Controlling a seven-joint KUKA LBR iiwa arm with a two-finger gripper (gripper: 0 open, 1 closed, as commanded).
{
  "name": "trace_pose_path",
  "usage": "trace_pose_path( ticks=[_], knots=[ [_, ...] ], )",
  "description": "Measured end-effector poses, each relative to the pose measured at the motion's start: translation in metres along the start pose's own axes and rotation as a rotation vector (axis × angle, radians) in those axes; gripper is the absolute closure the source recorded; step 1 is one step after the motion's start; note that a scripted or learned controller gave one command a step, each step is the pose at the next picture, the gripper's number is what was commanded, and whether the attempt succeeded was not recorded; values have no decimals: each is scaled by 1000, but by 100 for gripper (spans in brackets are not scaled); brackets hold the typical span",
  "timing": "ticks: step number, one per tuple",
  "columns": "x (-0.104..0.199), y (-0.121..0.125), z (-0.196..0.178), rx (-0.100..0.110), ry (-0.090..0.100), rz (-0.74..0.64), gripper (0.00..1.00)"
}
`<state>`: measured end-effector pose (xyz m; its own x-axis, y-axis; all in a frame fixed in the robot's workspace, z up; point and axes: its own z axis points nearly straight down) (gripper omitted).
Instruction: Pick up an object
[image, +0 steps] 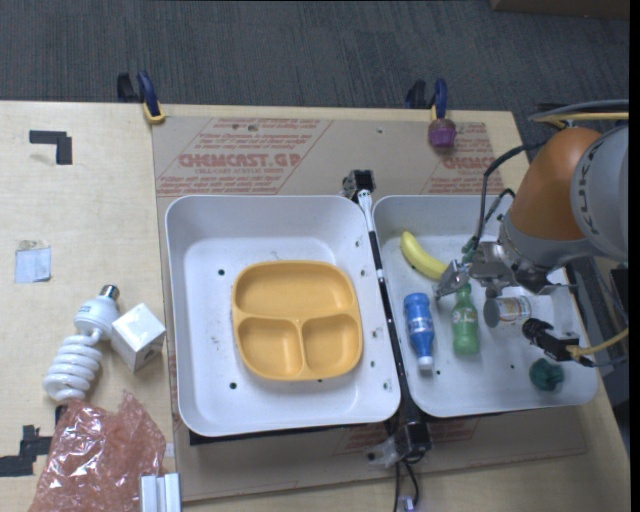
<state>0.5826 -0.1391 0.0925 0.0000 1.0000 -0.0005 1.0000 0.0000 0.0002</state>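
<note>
My jaws (458, 283) hang low in the right bin (560, 395) over the green bottle (465, 328), beside the banana (422, 256) and blue bottle (419, 325); their state I cannot tell, nothing lifted yet.

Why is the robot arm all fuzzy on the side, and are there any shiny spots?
In the camera view, the arm looks soft because it sits nearest the lens; the yellow tray and blue bottle look sharp; lighting is even, shadows faint, with a small glint on the green bottle.
</note>
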Motion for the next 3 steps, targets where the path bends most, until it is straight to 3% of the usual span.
trace_pose_path(
  ticks=[1, 2, 3],
  knots=[
    [-1, 0, -10, -2, -1, 2, 100],
    [82, -41, -100, -1, 0, 0, 100],
    [116, -10, -100, 0, 0, -1, 100]
  ],
)
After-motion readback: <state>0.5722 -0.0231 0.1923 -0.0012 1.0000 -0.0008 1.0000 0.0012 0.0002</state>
